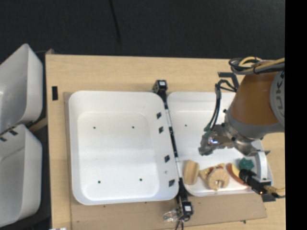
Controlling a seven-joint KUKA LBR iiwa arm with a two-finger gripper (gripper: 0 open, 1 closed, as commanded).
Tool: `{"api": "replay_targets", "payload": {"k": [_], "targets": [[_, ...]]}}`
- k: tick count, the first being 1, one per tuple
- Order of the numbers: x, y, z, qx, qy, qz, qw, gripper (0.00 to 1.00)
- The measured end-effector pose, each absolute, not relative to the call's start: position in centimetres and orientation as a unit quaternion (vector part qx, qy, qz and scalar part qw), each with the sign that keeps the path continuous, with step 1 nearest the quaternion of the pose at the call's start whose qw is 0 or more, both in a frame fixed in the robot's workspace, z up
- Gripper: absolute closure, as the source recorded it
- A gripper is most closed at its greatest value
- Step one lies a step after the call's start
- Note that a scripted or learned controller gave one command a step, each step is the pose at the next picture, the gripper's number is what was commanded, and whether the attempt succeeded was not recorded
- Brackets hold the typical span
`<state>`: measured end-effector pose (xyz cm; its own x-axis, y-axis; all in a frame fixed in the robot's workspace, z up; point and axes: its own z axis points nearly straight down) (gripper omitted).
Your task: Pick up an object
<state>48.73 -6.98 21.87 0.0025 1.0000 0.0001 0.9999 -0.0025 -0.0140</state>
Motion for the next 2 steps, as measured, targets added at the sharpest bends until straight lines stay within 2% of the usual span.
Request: {"api": "replay_targets", "payload": {"k": [1, 2], "targets": [[49.10, -7.00, 23.77, -0.708, -0.707, -0.0010, -0.002, 1.00], [49.10, -6.99, 23.73, -0.709, -0.705, -0.0011, -0.002, 0.00]]}}
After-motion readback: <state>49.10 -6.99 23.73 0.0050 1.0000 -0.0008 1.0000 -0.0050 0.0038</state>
